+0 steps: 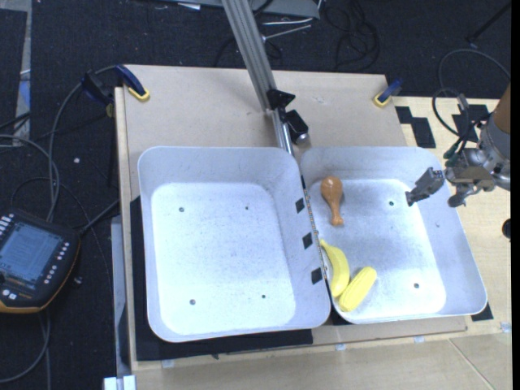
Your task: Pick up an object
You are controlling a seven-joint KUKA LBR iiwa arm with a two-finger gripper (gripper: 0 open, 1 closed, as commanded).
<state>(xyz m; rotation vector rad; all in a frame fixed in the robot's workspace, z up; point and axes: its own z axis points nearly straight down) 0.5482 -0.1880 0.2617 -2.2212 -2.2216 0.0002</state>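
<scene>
In the right bin [455,250] lie a brown drumstick-shaped toy [332,197] near the far left corner, a yellow banana [336,266] against the left wall, and a short yellow piece [357,288] touching the banana. My gripper [440,192] hangs over the right bin's far right rim, well to the right of the drumstick. Its two dark fingers stand apart, open, with nothing between them.
The left bin [154,218] sits beside the right one on the wooden bench. A slanted metal bar [258,63] with a clamp runs down to the bins' shared far corner. Yellow clamps [136,93] mark the bench's far corners. Cables lie at the right.
</scene>
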